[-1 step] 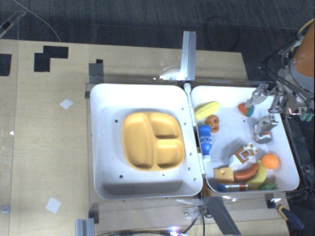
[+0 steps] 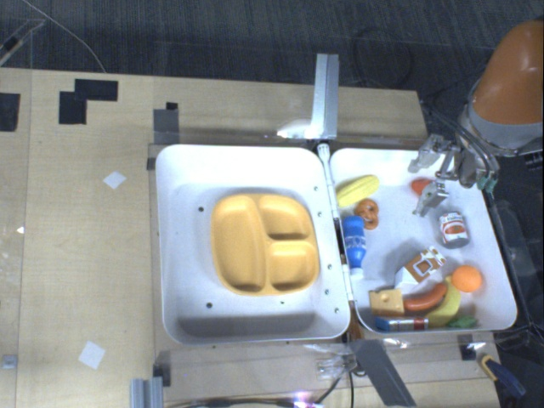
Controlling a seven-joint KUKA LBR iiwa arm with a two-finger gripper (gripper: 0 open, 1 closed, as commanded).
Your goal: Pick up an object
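The arm (image 2: 510, 83) enters from three o'clock, its orange band over the upper right corner of the right bin (image 2: 501, 313). The gripper (image 2: 438, 177) hangs above the far side of that bin, at about one o'clock from the bin's centre. Its metal fingers (image 2: 429, 198) point down and toward nine o'clock; how far apart they stand cannot be told from this slant, and nothing shows between them.

Just beside the fingertips, toward twelve o'clock, lies a small red object (image 2: 422, 186), partly hidden by the gripper. At four o'clock from the gripper sits a small can (image 2: 454, 229) with a red label, its long axis running roughly from eleven to five o'clock.

Along the bin's left wall a yellow banana-like piece (image 2: 357, 189) lies with its long axis from eight to two o'clock, a small pretzel-like toy (image 2: 367, 212) just below it, and a blue bottle (image 2: 354, 245) pointing its white cap toward six o'clock. Near the front sit a cheese wedge (image 2: 387, 300), a red sausage (image 2: 422, 298), an orange (image 2: 467, 278), and a small carton (image 2: 423, 265), crowded together.

The left bin (image 2: 183, 313) holds a yellow divided tray (image 2: 263, 242) at its centre.
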